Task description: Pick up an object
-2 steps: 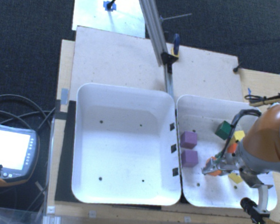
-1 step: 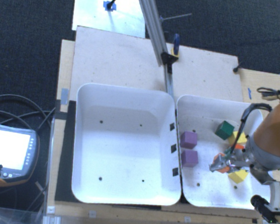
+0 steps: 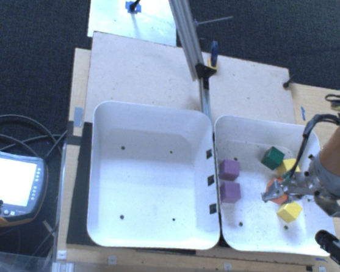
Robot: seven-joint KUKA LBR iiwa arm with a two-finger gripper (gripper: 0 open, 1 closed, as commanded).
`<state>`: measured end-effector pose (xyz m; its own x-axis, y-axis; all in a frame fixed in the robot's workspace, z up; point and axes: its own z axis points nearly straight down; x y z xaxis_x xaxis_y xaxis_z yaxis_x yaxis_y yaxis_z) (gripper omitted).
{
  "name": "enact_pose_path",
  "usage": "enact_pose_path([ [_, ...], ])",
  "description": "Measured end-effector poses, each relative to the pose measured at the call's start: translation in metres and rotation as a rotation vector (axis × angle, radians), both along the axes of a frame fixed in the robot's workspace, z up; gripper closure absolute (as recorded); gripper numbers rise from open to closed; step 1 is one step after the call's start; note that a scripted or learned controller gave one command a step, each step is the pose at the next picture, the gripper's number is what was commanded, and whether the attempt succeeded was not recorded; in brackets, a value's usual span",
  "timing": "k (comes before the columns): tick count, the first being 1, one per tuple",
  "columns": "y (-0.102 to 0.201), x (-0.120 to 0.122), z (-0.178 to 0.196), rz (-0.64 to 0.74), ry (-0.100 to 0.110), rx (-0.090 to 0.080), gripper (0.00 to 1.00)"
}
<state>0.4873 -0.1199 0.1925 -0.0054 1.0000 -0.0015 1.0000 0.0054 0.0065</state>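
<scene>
The end effector (image 3: 273, 193) sits low in the right bin (image 3: 231, 235), its tips over an orange block (image 3: 275, 197); how far they are parted, I cannot tell. A yellow block (image 3: 290, 211) lies just beside it toward the arm, another yellow block (image 3: 287, 166) and a green cube (image 3: 272, 158) just beyond, two purple cubes (image 3: 229, 169) farther out. Crowding likely risks a nudge or slipped grasp.

You see two bins, the left bin (image 3: 146, 179) and right bin (image 3: 238, 233), in smooth, faintly glossy white plastic. The surface (image 3: 147, 68) looks like matt, speckled pale board. The purple blocks (image 3: 229, 168) look matt; the slanted pole (image 3: 186, 26) is brushed metal.
</scene>
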Motion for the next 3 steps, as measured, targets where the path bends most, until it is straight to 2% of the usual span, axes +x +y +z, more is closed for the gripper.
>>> enact_pose_path([
  [1, 0.000, 0.002, 0.049, 0.000, -0.001, 0.000, 1.00],
  [3, 0.098, 0.033, 0.058, 0.005, 0.005, 0.003, 1.00],
])
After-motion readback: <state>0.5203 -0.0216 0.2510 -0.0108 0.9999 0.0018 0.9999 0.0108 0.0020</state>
